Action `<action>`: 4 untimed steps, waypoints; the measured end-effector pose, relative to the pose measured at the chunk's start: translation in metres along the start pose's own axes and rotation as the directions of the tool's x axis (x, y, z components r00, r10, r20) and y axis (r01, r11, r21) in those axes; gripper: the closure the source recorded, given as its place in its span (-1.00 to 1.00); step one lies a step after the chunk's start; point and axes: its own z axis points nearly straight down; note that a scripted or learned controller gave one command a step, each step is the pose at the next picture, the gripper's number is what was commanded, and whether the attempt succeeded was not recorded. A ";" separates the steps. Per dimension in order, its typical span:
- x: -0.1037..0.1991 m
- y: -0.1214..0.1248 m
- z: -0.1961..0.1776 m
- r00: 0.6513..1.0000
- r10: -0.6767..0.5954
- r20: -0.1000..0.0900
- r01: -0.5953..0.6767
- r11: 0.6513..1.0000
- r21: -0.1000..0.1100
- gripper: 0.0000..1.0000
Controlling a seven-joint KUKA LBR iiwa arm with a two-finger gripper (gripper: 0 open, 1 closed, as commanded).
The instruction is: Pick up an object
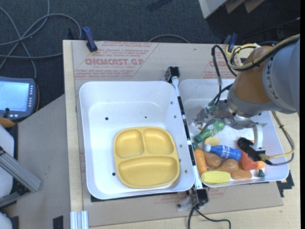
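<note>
From my remote seat I saw the grey arm (281, 78) reaching in from the right over the right bin (200, 87), its orange band (250, 82) above the wrist. The pincer (207, 115) hung low over the left half of that bin, near the divider between the two bins. I could not tell whether the pincer was open or closed, since the wrist hid much of it from above, and I saw nothing gripped in it.

The objects to pick from were all crowded into the near part of the right bin. A green toy (210, 130) lay tilted just below the pincer, the closest thing to it; whether they touched I could not make out. A small pale yellow piece (211, 140) sat just beside the green toy's lower end. A blue bottle (224, 151) with a white cap lay on its side below that. An orange carrot (200, 161) lay along the bin's left wall, with a brown rounded piece (213, 160) against it. A yellow corn cob (215, 177) lay at the near edge, and a red-orange piece (248, 162) rested toward the right.

The left bin (95, 104) held a yellow divided plate (146, 156), flat in its near half, well apart from the pincer. Both bins sat on the bench (119, 61), and a blue clamp (88, 38) gripped its far left corner.
</note>
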 end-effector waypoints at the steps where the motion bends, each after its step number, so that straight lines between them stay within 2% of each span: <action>1: -0.001 0.015 0.001 1.000 -0.006 -0.006 0.006 1.000 0.028 -1.00; 2: -0.006 0.021 0.002 1.000 -0.007 -0.013 0.007 1.000 0.030 -1.00; 3: -0.003 0.025 0.002 1.000 -0.005 -0.005 0.005 1.000 0.028 -1.00; 4: -0.003 0.019 0.002 1.000 -0.001 -0.003 0.002 1.000 0.011 -1.00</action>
